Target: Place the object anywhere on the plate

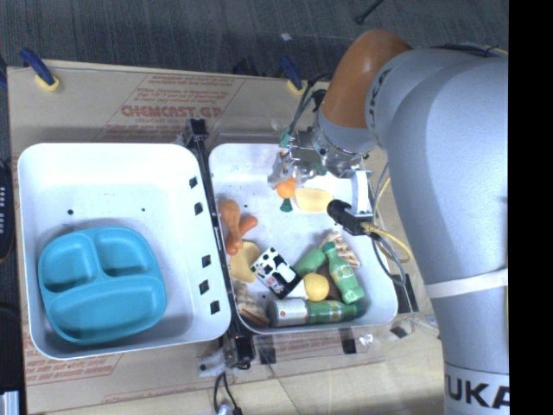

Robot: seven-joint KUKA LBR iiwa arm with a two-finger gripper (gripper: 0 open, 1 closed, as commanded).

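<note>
A blue divided plate (102, 279) lies in the front part of the left bin (52, 167). My gripper (289, 169) hangs over the back of the right bin (251, 158), reaching in from the right. A small orange toy with a green tip (284, 188) sits right at the gripper's lower end. The wrist hides whether that toy is gripped or just lying below.
The right bin holds a pale yellow piece (314, 200), an orange-brown toy (233, 219), a black-and-white block (276, 271), a yellow ball (316, 287), green bottles (342, 271) and a can (292, 311). A divider (210, 232) separates the bins.
</note>
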